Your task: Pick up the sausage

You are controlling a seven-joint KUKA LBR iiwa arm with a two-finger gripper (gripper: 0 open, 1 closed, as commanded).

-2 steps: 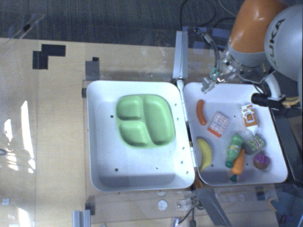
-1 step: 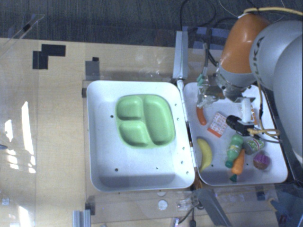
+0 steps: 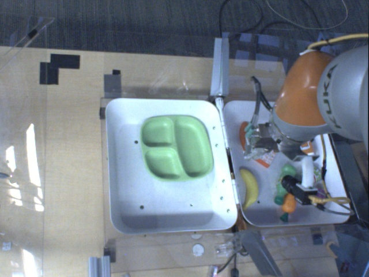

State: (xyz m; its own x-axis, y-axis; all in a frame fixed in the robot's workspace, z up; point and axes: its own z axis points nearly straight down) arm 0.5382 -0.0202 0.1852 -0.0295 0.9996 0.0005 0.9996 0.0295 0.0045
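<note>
On my feed, far left is bare bench w/ two black marks (image 3: pixel 57 67) toward the far side. Next comes the left bin (image 3: pixel 124 166), white and shallow, w/ a green divided plate (image 3: pixel 176 146) lying flat in its middle, three compartments, nothing in them that I can see. A metal rail (image 3: pixel 219 68) runs away from the seam between the bins. Right bin (image 3: pixel 233 115) is the busy one: a banana (image 3: pixel 248 188) lies near its left wall, toward the near side, curving lengthwise. Just far of it, close to the left wall, there's a reddish piece I take for the sausage (image 3: pixel 244 130), lying in the bin and partly hidden by the gripper (image 3: pixel 258 144), which sits right beside or on it; can't say whether they touch. Can't tell the gripper's state either, too much clutter and blur there, and I see nothing clearly held. Right of the banana, a green item (image 3: pixel 288 171) and an orange item (image 3: pixel 289 201) sit by the near right corner. The arm (image 3: pixel 305 94), orange band and grey body, covers the bin's far right.
</note>
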